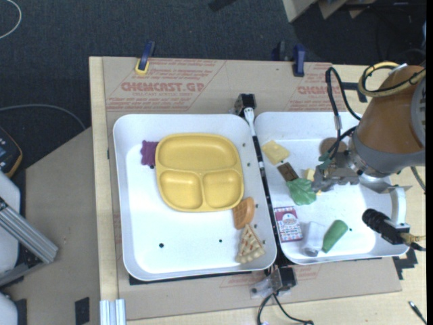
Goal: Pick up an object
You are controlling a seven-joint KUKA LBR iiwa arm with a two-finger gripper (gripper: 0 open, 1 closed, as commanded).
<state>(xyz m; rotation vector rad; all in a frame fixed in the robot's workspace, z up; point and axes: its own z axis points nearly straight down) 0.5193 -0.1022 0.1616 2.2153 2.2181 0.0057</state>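
My gripper (323, 178) hangs low in the right bin (304, 124), its tip just right of a green leafy toy (302, 193) and touching or nearly touching it. A small yellow piece peeks out beside that toy. Nearby lie a pale yellow cheese wedge (275, 152) and a brown block (287, 172) to the upper left. A red and white card box (288, 223), a white cylinder (314, 237) and a green pepper-like piece (334, 235) lie toward the bin's front.
The left bin (122, 181) holds a yellow divided plate (199, 171), a purple item (148, 153) at its left, an orange bread roll (244, 212) and a waffle wedge (250, 244) near the shared wall. The arm's orange band and cables cover the right bin's right side.
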